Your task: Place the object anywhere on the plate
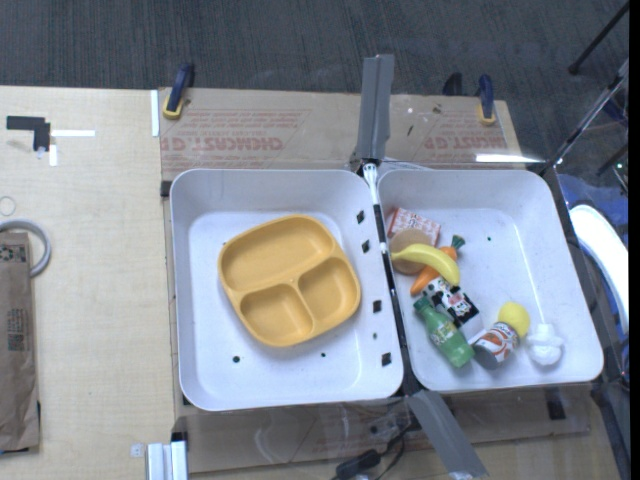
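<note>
The plate (289, 280), a yellow one with three compartments, lies slightly turned in the middle of the left bin (190, 298), with bare white floor on all sides of it. None of its compartments holds anything, so the task looks not yet begun.

The candidate objects are heaped in the right bin (560, 268), toward its left wall and near edge: a banana (425, 259) lies over a carrot (440, 268) and just beside a packet (412, 224). Below these a black-and-white carton (447, 299) touches a green bottle (443, 333), and a small can (494, 342), a lemon (513, 317) and a white piece (545, 345) sit toward the near right corner. The crowding probably makes a clean pick awkward; the lemon and white piece have more room around them.

No gripper is in the frame, so the state of its jaws cannot be told.

The far right part of the right bin's floor is bare, leaving room for an approach.
</note>
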You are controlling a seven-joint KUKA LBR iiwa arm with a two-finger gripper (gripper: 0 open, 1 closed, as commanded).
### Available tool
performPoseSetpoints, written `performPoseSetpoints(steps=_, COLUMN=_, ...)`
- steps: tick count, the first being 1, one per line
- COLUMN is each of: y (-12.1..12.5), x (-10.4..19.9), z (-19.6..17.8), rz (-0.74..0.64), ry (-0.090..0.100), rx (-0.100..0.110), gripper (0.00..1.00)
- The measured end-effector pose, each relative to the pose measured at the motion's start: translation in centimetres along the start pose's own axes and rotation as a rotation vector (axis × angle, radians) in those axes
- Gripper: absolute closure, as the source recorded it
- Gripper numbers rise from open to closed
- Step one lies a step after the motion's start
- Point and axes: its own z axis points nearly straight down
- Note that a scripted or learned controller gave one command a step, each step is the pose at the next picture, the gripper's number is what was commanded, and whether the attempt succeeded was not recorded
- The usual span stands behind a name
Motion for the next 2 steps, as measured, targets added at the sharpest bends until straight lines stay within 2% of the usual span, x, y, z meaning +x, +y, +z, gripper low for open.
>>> performPoseSetpoints(steps=1, y=1.4, x=6.4, z=-8.1, rz=-0.005, ry=0.002, rx=-0.001, gripper=1.00)
performPoseSetpoints(steps=2, y=-1.8, x=-0.1, z=-8.1, rz=-0.006, ry=0.000, rx=0.000, gripper=1.00)
